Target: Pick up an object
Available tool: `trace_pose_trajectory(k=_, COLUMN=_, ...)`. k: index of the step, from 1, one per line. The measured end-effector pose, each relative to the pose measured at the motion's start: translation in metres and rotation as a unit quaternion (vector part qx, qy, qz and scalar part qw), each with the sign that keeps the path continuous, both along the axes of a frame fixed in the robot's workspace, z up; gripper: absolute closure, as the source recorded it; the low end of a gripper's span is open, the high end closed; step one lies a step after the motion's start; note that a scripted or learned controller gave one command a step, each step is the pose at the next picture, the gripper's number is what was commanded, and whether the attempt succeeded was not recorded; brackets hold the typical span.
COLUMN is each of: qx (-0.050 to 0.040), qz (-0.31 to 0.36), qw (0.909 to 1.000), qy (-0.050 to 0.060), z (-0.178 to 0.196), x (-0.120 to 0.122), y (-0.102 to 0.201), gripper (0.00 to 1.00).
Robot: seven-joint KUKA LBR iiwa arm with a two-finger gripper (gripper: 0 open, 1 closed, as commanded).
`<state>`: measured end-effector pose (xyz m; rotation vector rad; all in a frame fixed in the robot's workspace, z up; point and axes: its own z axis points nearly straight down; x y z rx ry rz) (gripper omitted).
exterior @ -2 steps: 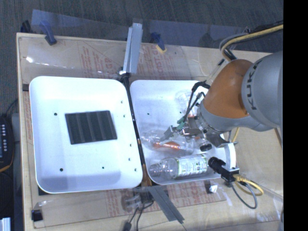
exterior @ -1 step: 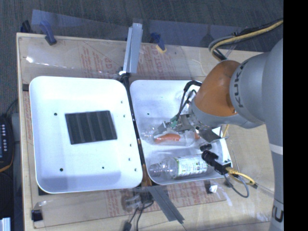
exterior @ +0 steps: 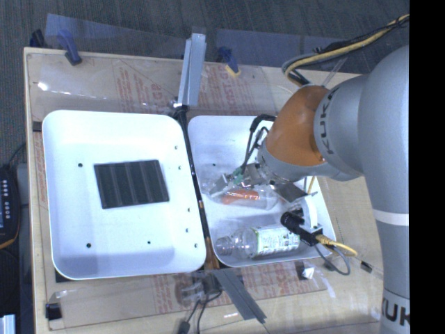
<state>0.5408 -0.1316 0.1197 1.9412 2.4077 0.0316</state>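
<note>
While the gripper (exterior: 245,178) hangs low in the right bin (exterior: 215,134), the wrist hides it, so I cannot tell its state. Just beside it lies a clear packet (exterior: 240,195) with orange contents, long axis running left-right. Below that a bottle (exterior: 261,242) lies on its side, cap end pointing left, along the bin's near wall.

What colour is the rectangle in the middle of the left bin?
The rectangle is dark grey, nearly black, with ridged stripes. It lies in the white left bin, seen in the camera view.
</note>
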Motion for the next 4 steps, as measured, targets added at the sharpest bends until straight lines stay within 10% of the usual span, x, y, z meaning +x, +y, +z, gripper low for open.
trace_pose_trajectory(k=1, qx=-0.0073, qz=0.009, qw=0.9999, qy=-0.005, z=-0.002, x=0.020, y=0.017, gripper=0.00)
trace_pose_trajectory(k=2, qx=0.0072, qz=-0.008, qw=0.9996, qy=0.027, z=-0.030, x=0.055, y=0.006, gripper=0.00)
trace_pose_trajectory(k=4, qx=0.0072, qz=0.042, qw=0.9989, qy=0.020, z=-0.027, x=-0.040, y=-0.035, gripper=0.00)
